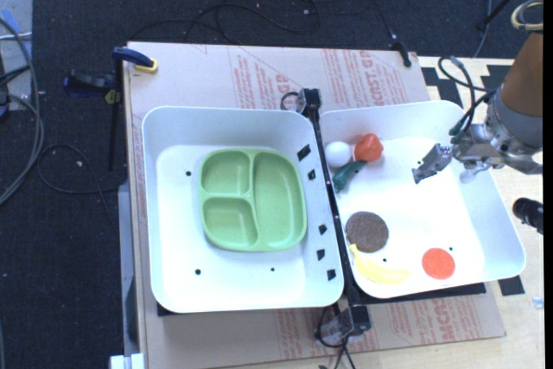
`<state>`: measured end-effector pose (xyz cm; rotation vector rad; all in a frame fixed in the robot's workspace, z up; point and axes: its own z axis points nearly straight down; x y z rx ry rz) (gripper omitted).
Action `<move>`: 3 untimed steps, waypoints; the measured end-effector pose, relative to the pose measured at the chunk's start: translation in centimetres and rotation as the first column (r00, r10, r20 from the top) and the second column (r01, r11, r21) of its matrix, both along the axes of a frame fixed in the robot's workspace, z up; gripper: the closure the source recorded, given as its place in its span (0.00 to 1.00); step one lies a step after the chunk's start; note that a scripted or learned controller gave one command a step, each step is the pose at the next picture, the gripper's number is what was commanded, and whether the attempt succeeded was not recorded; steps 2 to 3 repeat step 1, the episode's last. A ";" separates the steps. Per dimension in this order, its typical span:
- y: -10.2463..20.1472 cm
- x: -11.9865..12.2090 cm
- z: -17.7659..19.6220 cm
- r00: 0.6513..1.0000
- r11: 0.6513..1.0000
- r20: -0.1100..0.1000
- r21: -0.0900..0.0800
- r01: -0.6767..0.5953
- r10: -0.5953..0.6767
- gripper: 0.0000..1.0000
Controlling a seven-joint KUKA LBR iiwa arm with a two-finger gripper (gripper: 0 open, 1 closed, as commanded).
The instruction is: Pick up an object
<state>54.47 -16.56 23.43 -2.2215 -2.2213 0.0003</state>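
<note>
Item one: my gripper (429, 164), reaching in from the right over the upper part of the right bin (484, 212), its dark fingers tilted down toward the left; at this slant I cannot tell how far apart they stand, and nothing shows between them. Item two: the right bin's contents, all lying apart from my fingers. A white ball (338, 153) sits at the bin's upper left, touching or just beside a red-orange piece, perhaps a toy pepper (369, 146), on its right. A dark teal object (346, 175) lies just below the ball, against the divider between the bins. A brown round disc, like a cookie (367, 231), lies lower down near the left wall. A yellow banana (378, 270) lies just below the disc, along the bin's near edge. An orange-red round piece (439, 264) lies to the right of the banana, near the front wall. Item three: the left bin (164, 186), holding a green three-compartment plate (253, 200) near its middle. Item four: the bench board (233, 73) under both bins, with a blue-and-yellow clamp (134, 59) at its far left corner.
</note>
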 end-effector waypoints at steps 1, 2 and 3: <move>1.5 4.3 16.5 1.000 1.000 0.010 -0.001 0.016 -0.016 0.00; 1.5 4.3 16.5 1.000 1.000 0.010 -0.001 0.016 -0.016 0.00; 1.5 4.3 16.5 1.000 1.000 0.010 -0.001 0.016 -0.016 0.00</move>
